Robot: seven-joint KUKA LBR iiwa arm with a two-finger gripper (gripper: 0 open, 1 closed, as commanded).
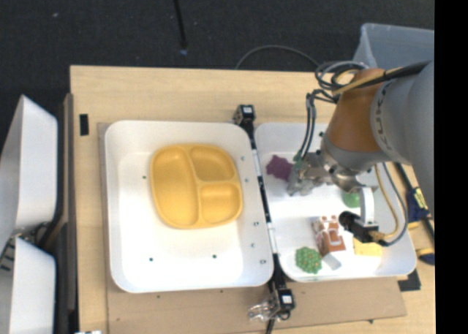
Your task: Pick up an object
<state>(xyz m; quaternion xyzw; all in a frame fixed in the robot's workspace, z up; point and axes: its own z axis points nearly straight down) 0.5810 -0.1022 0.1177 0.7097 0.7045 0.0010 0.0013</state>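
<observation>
Green toy [308,259] lowest; arm bent over right bin [292,135], gripper [301,181] down.

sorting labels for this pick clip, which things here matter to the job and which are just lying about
In play: gripper; small purple toy; knobbly green toy; brown-and-white block toy; yellow block; right white bin.

Lying about: yellow divided plastic plate; left white bin.

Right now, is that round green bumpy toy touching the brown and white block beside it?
Apart. The camera view shows a strip of white bin floor between the green bumpy toy and the brown and white block.
</observation>
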